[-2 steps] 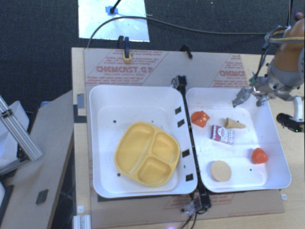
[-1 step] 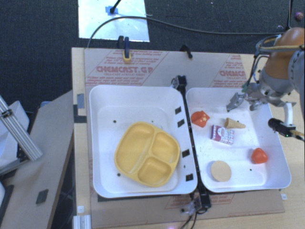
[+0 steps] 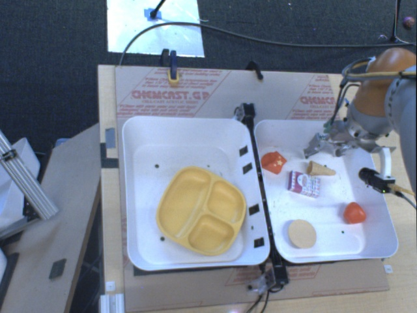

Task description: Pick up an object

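The likeliest target is the tan cone (image 3: 320, 169), lying on its side in the back half of the right bin (image 3: 378, 237). The gripper (image 3: 322, 152) hangs just behind the cone, its 2 metal fingers spread apart with nothing between them.

The main risk is the cone's shape. It is tapered and looks hard and smooth, so closing fingers may squeeze it out sideways or roll it off across the slick white plastic floor. A descent slightly off line could also catch the red-and-white carton (image 3: 304, 184), a small printed box with flat faces just in front of the cone and to its left. That would give a 2-object pinch or a nudge that spoils the grasp.

Further left of the cone sits a red toy fruit (image 3: 273, 162), lumpy and glossy. Well in front of the cone lie a flat, matte tan disc (image 3: 301, 233) and, to the right, a round orange-red ball (image 3: 354, 212) that would roll easily.

Far left of the cone, the left bin (image 3: 150, 155) holds a yellow tray (image 3: 202, 208) with 3 compartments, made of rigid moulded plastic.
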{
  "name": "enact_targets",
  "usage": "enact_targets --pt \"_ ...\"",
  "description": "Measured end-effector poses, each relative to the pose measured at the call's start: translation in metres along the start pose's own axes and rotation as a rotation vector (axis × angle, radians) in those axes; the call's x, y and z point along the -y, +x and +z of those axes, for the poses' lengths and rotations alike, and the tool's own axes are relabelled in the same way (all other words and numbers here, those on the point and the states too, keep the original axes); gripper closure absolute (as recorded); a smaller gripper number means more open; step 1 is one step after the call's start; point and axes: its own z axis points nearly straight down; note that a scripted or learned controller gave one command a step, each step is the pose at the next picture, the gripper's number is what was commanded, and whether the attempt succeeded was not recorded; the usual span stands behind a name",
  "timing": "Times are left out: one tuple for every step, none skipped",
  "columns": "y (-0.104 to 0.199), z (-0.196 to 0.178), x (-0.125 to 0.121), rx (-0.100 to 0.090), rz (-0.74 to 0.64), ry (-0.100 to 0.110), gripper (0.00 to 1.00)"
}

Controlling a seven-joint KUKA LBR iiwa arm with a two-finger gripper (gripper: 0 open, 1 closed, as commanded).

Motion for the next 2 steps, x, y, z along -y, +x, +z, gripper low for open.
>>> enact_targets --pt "0.000 -0.013 -0.002 0.002 -0.002 -0.006 1.00" --pt "0.006 -0.066 0.005 0.000 0.002 -0.004 1.00"
